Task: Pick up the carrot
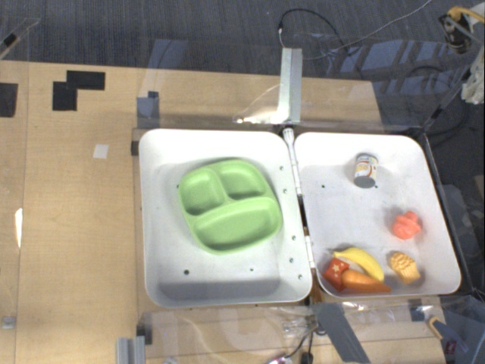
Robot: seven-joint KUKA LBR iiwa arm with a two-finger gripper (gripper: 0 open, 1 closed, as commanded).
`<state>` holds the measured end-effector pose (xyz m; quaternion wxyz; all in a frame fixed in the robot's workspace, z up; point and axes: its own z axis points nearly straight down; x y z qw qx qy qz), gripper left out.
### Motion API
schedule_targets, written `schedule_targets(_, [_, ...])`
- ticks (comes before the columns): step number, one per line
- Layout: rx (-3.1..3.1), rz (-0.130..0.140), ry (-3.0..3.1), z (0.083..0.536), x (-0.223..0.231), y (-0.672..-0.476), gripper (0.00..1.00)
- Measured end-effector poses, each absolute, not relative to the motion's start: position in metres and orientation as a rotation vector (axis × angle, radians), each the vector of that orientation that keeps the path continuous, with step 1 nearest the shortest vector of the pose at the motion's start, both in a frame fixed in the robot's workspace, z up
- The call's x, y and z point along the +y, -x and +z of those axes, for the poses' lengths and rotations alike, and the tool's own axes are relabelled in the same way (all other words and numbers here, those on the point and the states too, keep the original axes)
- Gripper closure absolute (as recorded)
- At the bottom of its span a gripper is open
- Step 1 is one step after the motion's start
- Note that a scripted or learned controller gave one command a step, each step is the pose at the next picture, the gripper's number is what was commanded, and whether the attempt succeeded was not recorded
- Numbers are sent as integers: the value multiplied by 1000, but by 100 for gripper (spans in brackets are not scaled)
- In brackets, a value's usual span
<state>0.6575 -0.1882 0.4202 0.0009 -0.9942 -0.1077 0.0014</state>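
While the smooth tapered carrot hugs the right bin's near wall beside a curved banana, its gripper state: cannot tell.

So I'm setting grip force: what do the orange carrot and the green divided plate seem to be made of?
The orange carrot looks like smooth moulded plastic: uniform colour, slight sheen, though too small to be sure. The green divided plate looks like matte hard plastic, with evenly coloured, softly rounded moulded compartments.
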Motion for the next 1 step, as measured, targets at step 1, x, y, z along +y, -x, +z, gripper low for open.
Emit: schedule_targets(1, [-327,1,3124,432,-174,-630,100])
